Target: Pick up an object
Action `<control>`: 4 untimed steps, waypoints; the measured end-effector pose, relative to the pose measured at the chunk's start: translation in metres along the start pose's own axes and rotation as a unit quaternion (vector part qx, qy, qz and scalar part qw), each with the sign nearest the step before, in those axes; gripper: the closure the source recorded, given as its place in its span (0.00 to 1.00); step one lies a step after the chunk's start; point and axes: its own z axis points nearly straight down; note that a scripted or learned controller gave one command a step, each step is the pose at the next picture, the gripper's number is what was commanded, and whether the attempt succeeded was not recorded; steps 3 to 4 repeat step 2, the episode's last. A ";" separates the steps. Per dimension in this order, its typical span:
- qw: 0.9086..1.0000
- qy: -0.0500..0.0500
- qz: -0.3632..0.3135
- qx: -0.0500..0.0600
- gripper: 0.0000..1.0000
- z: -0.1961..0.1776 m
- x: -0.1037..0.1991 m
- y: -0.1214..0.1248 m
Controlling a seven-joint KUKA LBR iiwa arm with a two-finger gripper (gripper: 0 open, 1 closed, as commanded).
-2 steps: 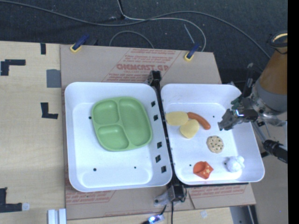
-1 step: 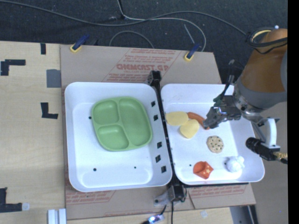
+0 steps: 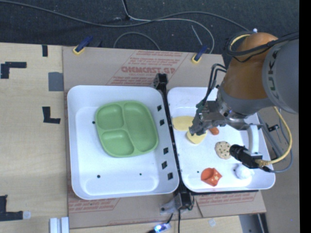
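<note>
Two shallow white bins sit side by side on a cardboard sheet (image 3: pixel 146 64) laid over the bench. The left bin (image 3: pixel 80 144) holds a green divided plate (image 3: pixel 127 128) with three compartments, lying flat and slightly turned, near the middle of that bin. A black divider strip (image 3: pixel 167 135) runs between the bins from far to near.

The arm (image 3: pixel 257 76) reaches in from the right and hangs over the far half of the right bin (image 3: pixel 265 181). Its gripper (image 3: pixel 200 128) points down at the left part of that bin, directly over a pale yellow piece (image 3: pixel 196 139). Whether the fingers are spread or closed on anything cannot be told from this angle.

Just left of the gripper and touching its outline lies a flat pale yellow disc (image 3: pixel 181 123), close to the divider. A small orange object (image 3: pixel 214 130) peeks out just right of the gripper, partly hidden by the wrist hardware. Nearer the camera, a speckled tan cookie-like round (image 3: pixel 223 149) lies beside a black cylindrical fitting (image 3: pixel 242 155) on the arm. A red object (image 3: pixel 211 176) rests near the bin's near edge, and a small white object (image 3: pixel 241 172) lies to its right.

Two clamps with yellow tips (image 3: pixel 82 44) pin the cardboard's far edge, and cables (image 3: pixel 146 19) trail across the dark floor beyond.
</note>
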 end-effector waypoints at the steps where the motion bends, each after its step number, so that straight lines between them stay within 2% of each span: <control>1: 1.000 0.000 0.000 -0.001 1.00 -0.002 0.054 0.006; 2: 1.000 -0.001 0.000 -0.001 1.00 0.001 0.110 0.010; 4: 1.000 -0.001 0.000 -0.001 1.00 0.001 0.110 0.010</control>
